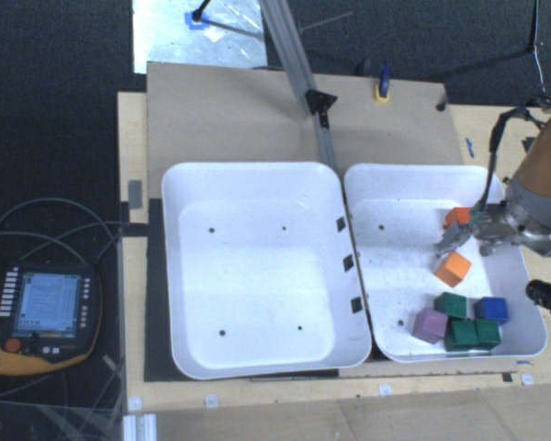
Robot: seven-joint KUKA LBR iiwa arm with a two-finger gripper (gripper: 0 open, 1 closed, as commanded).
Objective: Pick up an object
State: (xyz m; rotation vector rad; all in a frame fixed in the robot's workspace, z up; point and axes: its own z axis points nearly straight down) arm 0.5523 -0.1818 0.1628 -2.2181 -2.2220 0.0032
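My gripper (461,240) hangs over the right bin (386,338), reaching in from the right below the grey arm with its orange band (546,168). An orange cube (454,268) lies tilted just below and in front of the gripper, close to it; whether they touch I cannot tell. A red-orange block (457,216) sits right behind the gripper, partly hidden by it. In the bin's near right corner cluster a purple block (430,324), two green blocks (453,304) (463,334) and a blue block (491,309).
The left bin (179,338) stands beside the right one, their rims touching along the middle. A metal pole (289,39) slants over the back of the bench. A teach pendant (41,315) lies on the floor at the left.
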